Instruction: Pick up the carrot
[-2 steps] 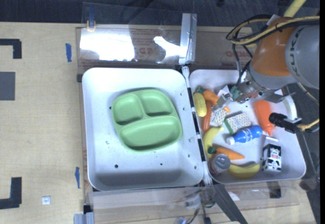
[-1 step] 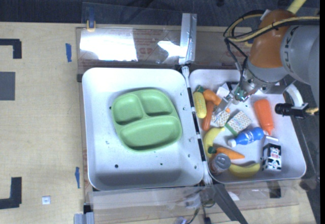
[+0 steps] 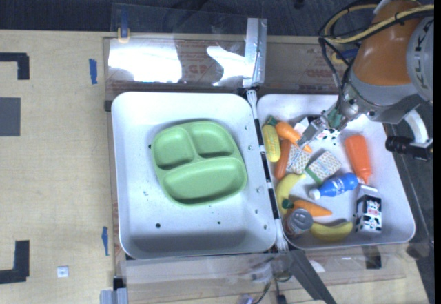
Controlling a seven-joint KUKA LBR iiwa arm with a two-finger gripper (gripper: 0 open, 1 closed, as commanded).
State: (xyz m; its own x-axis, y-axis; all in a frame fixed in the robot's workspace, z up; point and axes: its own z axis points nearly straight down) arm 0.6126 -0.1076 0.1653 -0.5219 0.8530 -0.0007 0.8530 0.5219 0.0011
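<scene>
The arm enters from the right, its orange band over the far right corner of the right bin, and the gripper angles down and left into that bin's far left part. Its tip sits just beside the right end of a small carrot, which lies slantwise near the bin's left wall; that placement reads as an approach to the task object, lined up so the fingers could straddle the carrot's narrow body. Nothing can be seen between the fingers, and whether they are spread or closed cannot be told at this size. A second carrot lies nearer the camera, beside a banana along the near wall, so either could satisfy the task, though the far one is plainly the closer target. The clutter around it probably explains the steep, sidelong reach: a yellow corn cob lies against the left wall, a checkered packet sits just near of the carrot, and a blue bottle and a larger orange bottle lie to the right. The left bin holds a green divided plate, set centrally and well apart from the work. A small black-and-white carton carries printing, too small to read; no brand or lettering is legible anywhere.
</scene>
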